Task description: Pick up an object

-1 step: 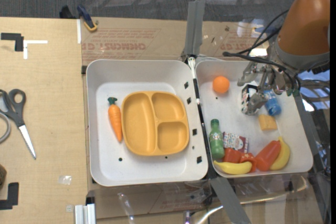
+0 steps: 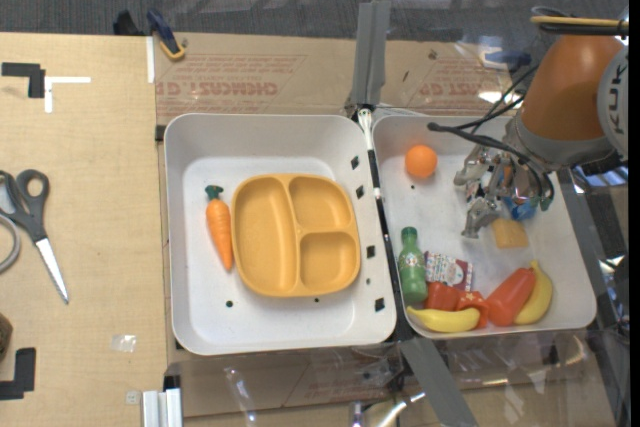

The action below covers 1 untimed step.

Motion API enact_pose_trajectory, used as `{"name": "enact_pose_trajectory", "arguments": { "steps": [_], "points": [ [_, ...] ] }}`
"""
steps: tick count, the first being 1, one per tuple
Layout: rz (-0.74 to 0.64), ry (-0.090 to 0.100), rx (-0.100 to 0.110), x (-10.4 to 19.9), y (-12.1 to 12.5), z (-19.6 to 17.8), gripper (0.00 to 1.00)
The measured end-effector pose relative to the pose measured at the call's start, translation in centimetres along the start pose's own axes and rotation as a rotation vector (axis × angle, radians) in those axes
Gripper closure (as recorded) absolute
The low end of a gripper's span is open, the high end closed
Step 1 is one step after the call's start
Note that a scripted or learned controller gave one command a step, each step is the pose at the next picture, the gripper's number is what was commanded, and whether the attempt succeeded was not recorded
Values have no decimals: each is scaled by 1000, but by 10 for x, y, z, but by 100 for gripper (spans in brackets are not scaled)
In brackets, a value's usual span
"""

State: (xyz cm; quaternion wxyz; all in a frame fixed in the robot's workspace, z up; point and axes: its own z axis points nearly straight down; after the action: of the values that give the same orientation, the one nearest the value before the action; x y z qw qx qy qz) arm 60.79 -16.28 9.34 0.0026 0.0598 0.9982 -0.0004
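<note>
The claw (image 2: 484, 200) hangs over the right bin (image 2: 570, 215), in its upper right part, below the arm's orange band (image 2: 565, 85). Whether it is apart or together cannot be told; the metal parts overlap and blur. No object is visible between them. A blue item (image 2: 522, 205) sits just behind the claw, partly hidden. A pale yellow block (image 2: 510, 233) lies just beside the claw, toward the bin's near edge. An orange ball (image 2: 421, 161) rests to the claw's left, apart from it.

Along the near wall of the right bin lie a green bottle (image 2: 411, 265), a red-and-white packet (image 2: 444, 269), a red pepper (image 2: 510, 295) and two bananas (image 2: 445, 319), crowded together and touching.

The left bin (image 2: 190, 215) holds a yellow divided plate (image 2: 297, 235) with a toy carrot (image 2: 219, 227) just beside its left rim.

On the worktop (image 2: 90, 215), well left of both bins, lie scissors (image 2: 38, 225).
</note>
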Motion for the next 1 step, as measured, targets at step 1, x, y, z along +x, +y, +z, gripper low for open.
{"name": "enact_pose_trajectory", "arguments": {
  "steps": [1],
  "points": [
    [41,2,0,58,14,1,0]
  ]
}}
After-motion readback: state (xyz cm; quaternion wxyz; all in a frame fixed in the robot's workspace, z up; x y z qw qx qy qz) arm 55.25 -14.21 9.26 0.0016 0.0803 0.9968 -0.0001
